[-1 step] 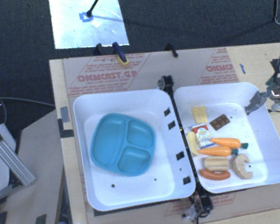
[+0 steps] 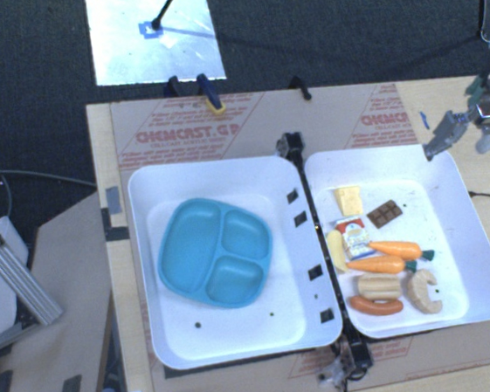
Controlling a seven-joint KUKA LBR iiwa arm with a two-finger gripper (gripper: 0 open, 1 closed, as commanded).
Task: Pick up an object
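claw (image 2: pixel 470 125): over right bin (image 2: pixel 458 210) far rim, seemingly spread, holding nothing | toy food (image 2: pixel 380 259) clustered left

Tray (image 2: pixel 214 252) in left bin (image 2: pixel 183 347), food (image 2: pixel 380 259) in right.

blue divided plate (image 2: pixel 214 252) lies in left bin (image 2: pixel 169 336) — bench (image 2: pixel 67 255) beneath.
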